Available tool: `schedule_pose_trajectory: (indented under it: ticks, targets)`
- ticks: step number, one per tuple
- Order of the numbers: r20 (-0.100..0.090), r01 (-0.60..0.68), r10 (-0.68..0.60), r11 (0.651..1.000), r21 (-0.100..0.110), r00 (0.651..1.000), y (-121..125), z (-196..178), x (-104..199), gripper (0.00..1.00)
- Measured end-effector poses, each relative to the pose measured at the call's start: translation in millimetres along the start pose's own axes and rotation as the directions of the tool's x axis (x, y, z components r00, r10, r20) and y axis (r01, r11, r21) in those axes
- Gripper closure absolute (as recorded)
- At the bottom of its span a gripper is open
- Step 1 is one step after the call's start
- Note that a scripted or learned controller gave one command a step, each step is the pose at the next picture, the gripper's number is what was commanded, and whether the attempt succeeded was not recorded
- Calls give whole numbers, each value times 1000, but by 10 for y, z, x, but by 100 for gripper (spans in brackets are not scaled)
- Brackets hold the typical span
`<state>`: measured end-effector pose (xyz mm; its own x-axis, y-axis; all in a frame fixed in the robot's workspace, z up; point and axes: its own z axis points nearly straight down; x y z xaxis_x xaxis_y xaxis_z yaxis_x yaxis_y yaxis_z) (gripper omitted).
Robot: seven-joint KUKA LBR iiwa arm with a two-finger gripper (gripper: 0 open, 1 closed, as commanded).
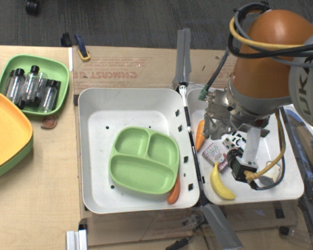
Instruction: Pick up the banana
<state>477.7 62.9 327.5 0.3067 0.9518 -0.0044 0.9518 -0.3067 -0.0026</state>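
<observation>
Two bins, one banana (pixel 220 184), two carrots; hand (pixel 218 123) over right bin (pixel 289 184).
Worktop (pixel 36 202) far left: orange plates (pixel 5 134), one green tray (pixel 60 74) of bottles (pixel 31 87), neither counted with certainty. Left bin (pixel 94 113): one green divided plate (pixel 145 160), one carrot (pixel 173 191) at its lower right edge. Right bin: one carrot (pixel 200 134) by the left wall, one packet (pixel 214 154), the banana lying free near the front left corner. Hand sits above the packet, apart from the banana; how far open, cannot tell.
</observation>
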Motion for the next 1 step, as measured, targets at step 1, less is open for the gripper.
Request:
schedule_pose_trajectory:
  ticks: [1]
  targets:
    - [0,-381,381,925,0,925,-38,-447,122,100]
